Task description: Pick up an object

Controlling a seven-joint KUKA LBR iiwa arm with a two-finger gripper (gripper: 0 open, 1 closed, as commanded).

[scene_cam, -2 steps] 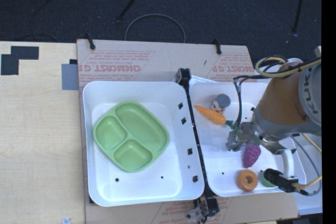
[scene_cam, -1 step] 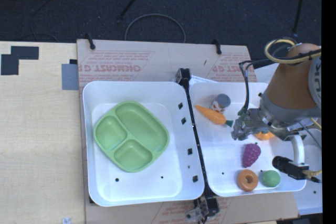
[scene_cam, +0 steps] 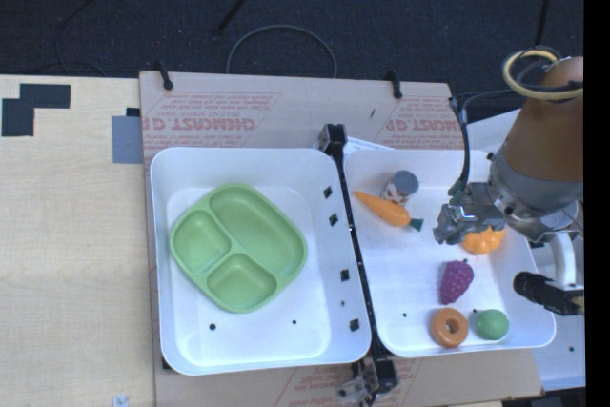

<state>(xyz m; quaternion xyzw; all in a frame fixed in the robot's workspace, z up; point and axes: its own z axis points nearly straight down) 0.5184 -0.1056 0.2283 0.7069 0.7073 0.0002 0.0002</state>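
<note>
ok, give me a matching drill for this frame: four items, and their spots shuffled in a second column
Items:
1. plate
2. carrot
3. grapes
4. donut

Spots:
A. right bin, near front edge, left of the green ball
B. left bin
C. right bin, upper left, beside the grey-capped toy
D. right bin, middle, just above the donut

Pairs: 1-B, 2-C, 3-D, 4-A
</note>
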